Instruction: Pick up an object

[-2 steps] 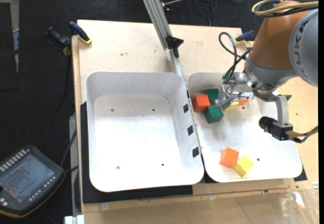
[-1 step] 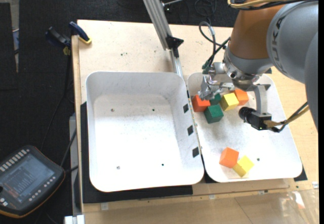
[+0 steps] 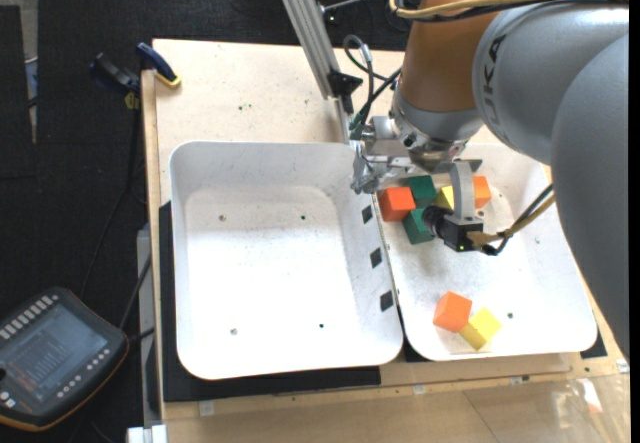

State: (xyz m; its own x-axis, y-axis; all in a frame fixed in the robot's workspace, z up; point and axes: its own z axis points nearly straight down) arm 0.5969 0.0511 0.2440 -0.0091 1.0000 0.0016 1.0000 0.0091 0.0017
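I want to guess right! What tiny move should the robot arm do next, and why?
Probably a small lift straight up to check the grab. The gripper is low in the right bin, in a cluster of blocks with the orange block beside it. The wrist hides the fingers, so a lift would show whether anything comes along.

Light is even and fairly bright, seemingly from overhead; the left bin [image 3: 270, 271] reads near-white with mild glare; soft shadows sit beneath the arm [image 3: 540, 61]; the floor around the bench [image 3: 240, 81] falls dark; focus is slightly soft throughout.
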